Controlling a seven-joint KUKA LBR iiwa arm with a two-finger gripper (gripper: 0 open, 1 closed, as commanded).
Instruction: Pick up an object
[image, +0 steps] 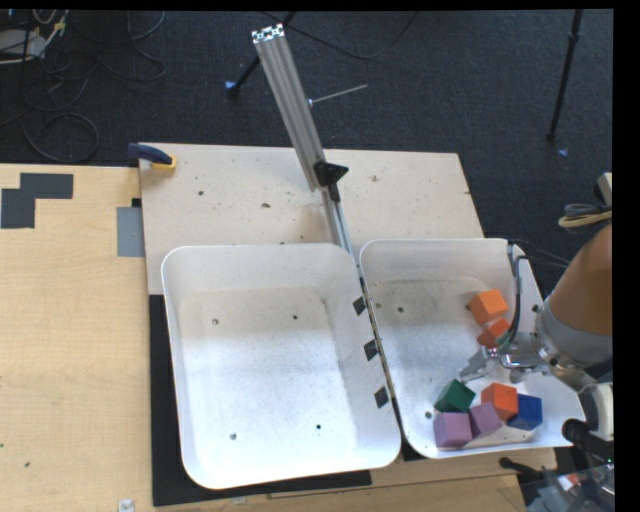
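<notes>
Nearest the camera, at the front of the right bin (420, 262), lies a cluster of matte, hard-edged blocks: two purple blocks (452, 429) side by side, a dark green block (456, 396) behind them, and an orange-red block (501, 400) touching a blue block (527, 411). Just behind the cluster, the gripper (484, 364) hangs low over the bin floor; whether it is wide or narrow cannot be told, and no block is seen in its grasp. The pick therefore appears not yet made: descent, closure and lift remain. Farther back, against the bin's right wall, rests an orange cube (489, 304) with a smaller orange block (493, 331) beside it. The bin is shallow, smooth white plastic with rounded corners. Left of it stands the left bin (200, 270), its floor finely speckled.
</notes>
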